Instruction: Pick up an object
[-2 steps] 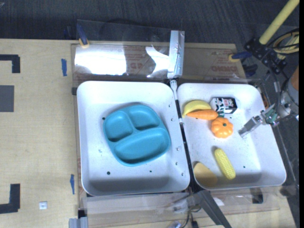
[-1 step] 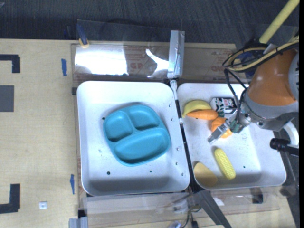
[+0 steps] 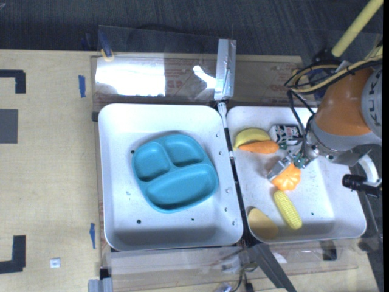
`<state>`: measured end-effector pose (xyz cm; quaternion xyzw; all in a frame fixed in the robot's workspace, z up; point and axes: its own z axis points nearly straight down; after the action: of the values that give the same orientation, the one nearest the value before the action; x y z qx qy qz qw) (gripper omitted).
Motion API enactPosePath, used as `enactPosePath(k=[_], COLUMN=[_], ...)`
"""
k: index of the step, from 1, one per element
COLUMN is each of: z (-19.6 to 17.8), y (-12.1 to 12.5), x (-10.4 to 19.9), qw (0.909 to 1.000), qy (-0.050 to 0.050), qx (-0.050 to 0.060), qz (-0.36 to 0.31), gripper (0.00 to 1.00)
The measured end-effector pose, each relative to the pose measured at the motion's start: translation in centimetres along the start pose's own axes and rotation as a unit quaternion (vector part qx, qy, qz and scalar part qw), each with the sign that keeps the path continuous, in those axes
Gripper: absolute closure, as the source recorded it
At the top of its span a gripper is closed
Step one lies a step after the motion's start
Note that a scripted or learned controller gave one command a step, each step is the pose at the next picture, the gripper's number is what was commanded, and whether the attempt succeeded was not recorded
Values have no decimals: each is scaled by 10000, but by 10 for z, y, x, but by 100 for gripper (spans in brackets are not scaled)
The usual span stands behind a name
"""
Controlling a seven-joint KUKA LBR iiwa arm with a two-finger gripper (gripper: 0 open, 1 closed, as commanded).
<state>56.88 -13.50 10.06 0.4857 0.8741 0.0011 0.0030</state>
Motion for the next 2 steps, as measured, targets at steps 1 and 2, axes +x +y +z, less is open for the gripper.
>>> enactPosePath(k=[1, 2], z=[-10, -21], y=[1, 2], x=[0, -1], qw=[10000, 10000], qy=[-10, -26], qx=[-17, -38], qz=[7, 8], gripper=[100, 100])
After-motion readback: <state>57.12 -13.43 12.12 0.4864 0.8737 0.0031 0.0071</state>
